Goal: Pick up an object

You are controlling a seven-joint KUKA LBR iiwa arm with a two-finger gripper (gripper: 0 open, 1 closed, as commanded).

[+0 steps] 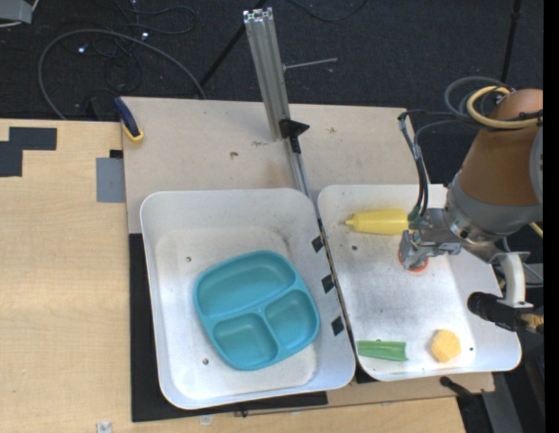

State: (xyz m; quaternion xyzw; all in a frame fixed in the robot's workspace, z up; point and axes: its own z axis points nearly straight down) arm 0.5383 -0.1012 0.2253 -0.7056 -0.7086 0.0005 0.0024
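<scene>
gripper (416, 258) low in right bin (388, 368) by yellow bottle (379, 222), prob. going for it; can't tell jaws' state.

One fixed camera above the bench (63, 269), angled down on both white bins (162, 242), arm (496, 170) entering from right.

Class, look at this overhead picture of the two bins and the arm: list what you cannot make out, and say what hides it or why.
- Gripper, camera view: the wrist above it covers it, so open or shut is unclear.
- Small red-orange thing under the gripper: mostly covered, its shape cannot be told.
- Yellow object in the right bin: its right end is hidden behind the gripper.
- Arm: cut off by the right edge.
</scene>
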